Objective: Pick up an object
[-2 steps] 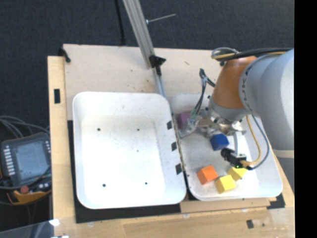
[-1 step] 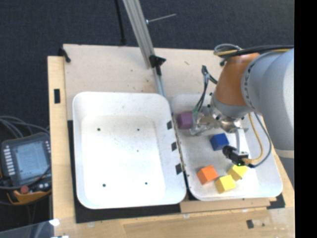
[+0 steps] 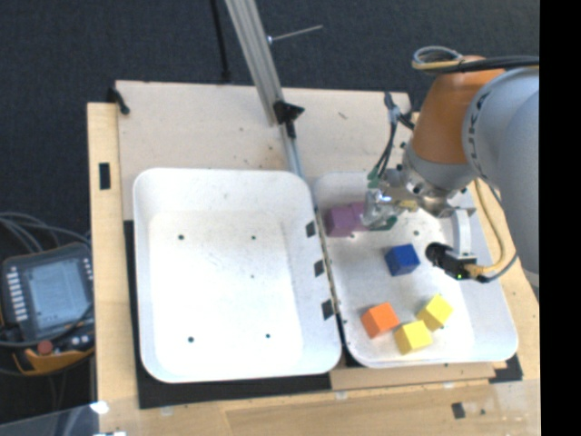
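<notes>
A purple block (image 3: 343,219) lies at the left wall of the right bin (image 3: 495,334), near its far end. My gripper (image 3: 378,211) hangs low just to the right of it, right up against the block's right side. A blue cube (image 3: 401,260) sits a little nearer, below the gripper. At the near end of that bin are an orange cube (image 3: 380,319) and two yellow cubes (image 3: 437,312) (image 3: 413,336). The grey arm with its orange band (image 3: 447,121) comes in from the right above the bin.
The left bin (image 3: 145,243) stands beside the right one, their walls meeting in the middle. A slanted metal post (image 3: 259,53) rises behind the bins. A teach pendant (image 3: 45,293) lies off the bench to the left.
</notes>
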Controlling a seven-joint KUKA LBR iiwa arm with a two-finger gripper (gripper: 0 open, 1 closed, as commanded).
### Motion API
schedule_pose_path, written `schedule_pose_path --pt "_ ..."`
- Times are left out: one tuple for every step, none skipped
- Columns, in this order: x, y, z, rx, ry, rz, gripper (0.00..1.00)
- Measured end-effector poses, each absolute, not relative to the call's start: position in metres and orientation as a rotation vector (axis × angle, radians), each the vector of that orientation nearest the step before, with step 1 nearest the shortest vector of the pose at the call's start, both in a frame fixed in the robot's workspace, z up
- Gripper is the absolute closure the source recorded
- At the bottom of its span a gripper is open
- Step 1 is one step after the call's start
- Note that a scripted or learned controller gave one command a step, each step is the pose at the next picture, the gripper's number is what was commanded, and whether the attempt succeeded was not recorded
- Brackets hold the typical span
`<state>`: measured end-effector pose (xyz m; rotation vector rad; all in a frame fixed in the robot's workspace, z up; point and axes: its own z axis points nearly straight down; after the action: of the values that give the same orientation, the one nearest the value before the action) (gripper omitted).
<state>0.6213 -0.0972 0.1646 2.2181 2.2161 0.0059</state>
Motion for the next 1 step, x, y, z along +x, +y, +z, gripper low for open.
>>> schedule_pose_path --pt "0.6229 -0.0989 0.2193 2.215 2.219 0.006 1.00"
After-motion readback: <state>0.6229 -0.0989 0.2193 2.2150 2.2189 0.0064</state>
